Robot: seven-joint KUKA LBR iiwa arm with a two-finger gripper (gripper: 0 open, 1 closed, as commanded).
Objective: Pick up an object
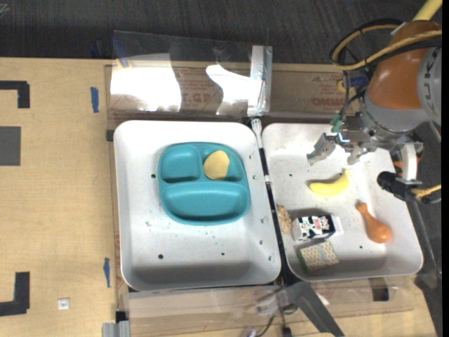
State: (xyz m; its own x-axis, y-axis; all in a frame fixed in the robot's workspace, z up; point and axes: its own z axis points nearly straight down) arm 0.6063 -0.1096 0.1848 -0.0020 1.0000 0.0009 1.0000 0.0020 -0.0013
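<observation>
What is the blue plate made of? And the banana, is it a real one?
The teal divided plate looks like moulded plastic: one even colour, smooth rounded rims, a soft sheen. The banana is probably a plastic toy: its yellow is flat and spotless, though the view is too small to be sure. The yellow ball-like thing in the plate's upper right compartment looks matte; its material is unclear.

Open claw (pixel 335 152) above banana (pixel 330 184)

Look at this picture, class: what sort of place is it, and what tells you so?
Most likely a robotics lab bench set up for grasping trials. A robot arm's gripper hangs over two white bins; toy items lie inside, such as a banana and a teal divided plate; the bench is taped cardboard.
</observation>
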